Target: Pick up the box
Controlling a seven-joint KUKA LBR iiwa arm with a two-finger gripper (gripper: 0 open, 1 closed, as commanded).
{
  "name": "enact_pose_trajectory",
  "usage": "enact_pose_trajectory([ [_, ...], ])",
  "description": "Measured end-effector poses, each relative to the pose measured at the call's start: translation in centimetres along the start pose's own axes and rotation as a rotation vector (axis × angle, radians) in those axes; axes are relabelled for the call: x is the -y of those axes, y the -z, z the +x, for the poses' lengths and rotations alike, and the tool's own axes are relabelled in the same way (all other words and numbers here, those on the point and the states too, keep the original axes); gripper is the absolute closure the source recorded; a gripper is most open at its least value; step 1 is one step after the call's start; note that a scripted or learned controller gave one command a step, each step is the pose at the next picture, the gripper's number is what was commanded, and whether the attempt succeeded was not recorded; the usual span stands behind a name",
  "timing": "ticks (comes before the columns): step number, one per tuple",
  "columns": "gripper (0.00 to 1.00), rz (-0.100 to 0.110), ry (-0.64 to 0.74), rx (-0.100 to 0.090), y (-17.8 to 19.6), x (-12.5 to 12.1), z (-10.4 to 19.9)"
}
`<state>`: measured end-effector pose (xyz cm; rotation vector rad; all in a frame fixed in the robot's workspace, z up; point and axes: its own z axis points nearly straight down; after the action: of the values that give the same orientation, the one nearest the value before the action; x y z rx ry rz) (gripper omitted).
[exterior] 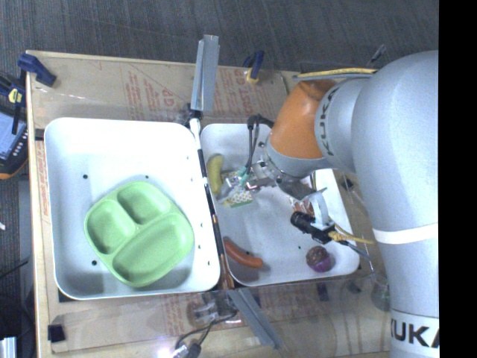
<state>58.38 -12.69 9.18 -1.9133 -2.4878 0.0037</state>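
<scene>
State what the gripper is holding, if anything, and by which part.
Cannot be told: the gripper sits over the small patterned box in the right bin, but any hold is hidden.

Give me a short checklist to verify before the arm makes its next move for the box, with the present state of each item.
1. Box located in the right bin: ok.
2. Gripper positioned at the box: ok.
3. Box held between the fingers: cannot tell.
4. Yellow-green item apart from the box: not ok, it lies right beside.
5. Sausage and purple ball away from the box: ok.
6. Green tray in the left bin, out of the way: ok.
</scene>
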Motion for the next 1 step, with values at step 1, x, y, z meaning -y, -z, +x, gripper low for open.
enact_pose_trajectory([
  [1,1.00,0.000,0.005,0.003,1.10,-0.04,-0.12],
])
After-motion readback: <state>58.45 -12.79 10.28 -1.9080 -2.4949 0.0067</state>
